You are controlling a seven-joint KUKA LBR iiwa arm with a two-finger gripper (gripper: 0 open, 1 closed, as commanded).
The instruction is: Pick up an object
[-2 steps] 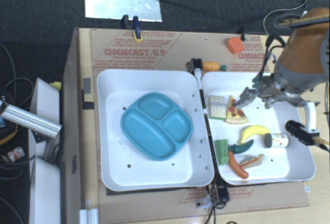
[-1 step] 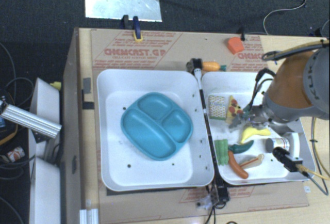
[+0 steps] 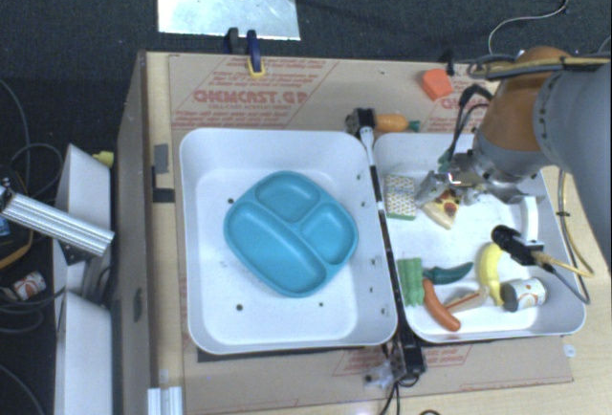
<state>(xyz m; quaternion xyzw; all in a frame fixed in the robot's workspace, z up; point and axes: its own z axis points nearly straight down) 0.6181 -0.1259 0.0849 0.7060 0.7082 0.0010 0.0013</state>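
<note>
Left bin (image 3: 206, 241) holds blue divided plate (image 3: 290, 231) at center, right bin (image 3: 564, 308) holds your gripper (image 3: 448, 185) at 10 o'clock over pizza slice toy (image 3: 443, 209), can't tell grip state, banana (image 3: 490, 270) at 4, hot dog (image 3: 440, 306) and green pepper (image 3: 449, 273) at 6.

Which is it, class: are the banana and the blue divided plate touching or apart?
Apart. The camera view shows the banana in the right bin, the blue divided plate in the left bin.
</note>
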